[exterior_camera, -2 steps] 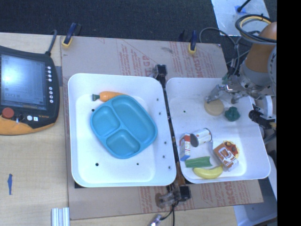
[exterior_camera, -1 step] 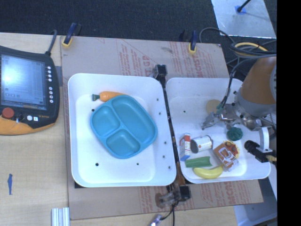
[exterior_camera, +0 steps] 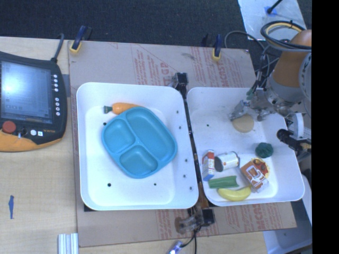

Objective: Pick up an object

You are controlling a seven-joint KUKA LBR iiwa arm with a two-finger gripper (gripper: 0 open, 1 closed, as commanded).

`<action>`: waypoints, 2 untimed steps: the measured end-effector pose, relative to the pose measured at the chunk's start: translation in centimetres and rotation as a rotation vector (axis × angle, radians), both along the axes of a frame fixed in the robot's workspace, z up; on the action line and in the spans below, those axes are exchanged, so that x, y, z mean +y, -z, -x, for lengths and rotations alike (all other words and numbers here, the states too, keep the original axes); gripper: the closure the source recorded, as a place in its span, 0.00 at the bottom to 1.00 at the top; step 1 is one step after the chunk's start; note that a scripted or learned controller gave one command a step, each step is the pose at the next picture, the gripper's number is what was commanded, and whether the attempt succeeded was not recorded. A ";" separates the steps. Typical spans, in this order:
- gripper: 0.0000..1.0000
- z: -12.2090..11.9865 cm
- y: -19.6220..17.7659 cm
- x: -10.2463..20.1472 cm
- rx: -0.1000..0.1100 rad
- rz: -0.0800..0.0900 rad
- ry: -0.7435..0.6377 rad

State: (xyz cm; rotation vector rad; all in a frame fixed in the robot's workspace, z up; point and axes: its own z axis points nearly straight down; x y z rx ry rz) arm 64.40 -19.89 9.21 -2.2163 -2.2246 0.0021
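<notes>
Hovering over the far end of the right bin (exterior_camera: 296,192), the hand (exterior_camera: 253,108) sits just above a pale round disc (exterior_camera: 243,124), some kind of cookie or wooden puck, honestly hard to call. That disc is my guess for the target, since it lies right under the hand's tip, apart from everything else, with bare white plastic around it. Can't tell how wide the hand is spread or whether it has hold of anything; the metal bits blur together from this angle.

Everything else in that bin is bunched toward the near end, away from the hand: a dark green fuzzy ball (exterior_camera: 264,150), a small white can (exterior_camera: 228,161), an orange-and-white carton (exterior_camera: 255,174), a green cucumber-looking stick (exterior_camera: 222,182) and a smooth yellow banana (exterior_camera: 234,193). That clump looks awkward to grab from, so going for the loner makes sense.

Further out, beyond the divider, the left bin (exterior_camera: 92,189) holds a glossy blue sectioned plate (exterior_camera: 139,141) with a toy carrot (exterior_camera: 123,108) tucked at its edge. Both bins are shallow, hard white plastic, sitting on cardboard on the table (exterior_camera: 37,194).
</notes>
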 end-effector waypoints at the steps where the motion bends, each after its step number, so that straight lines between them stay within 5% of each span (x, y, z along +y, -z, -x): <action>1: 0.00 4.5 -1.7 1.1 0.002 0.001 0.001; 2: 0.00 -1.2 0.0 1.9 0.001 -0.001 0.001</action>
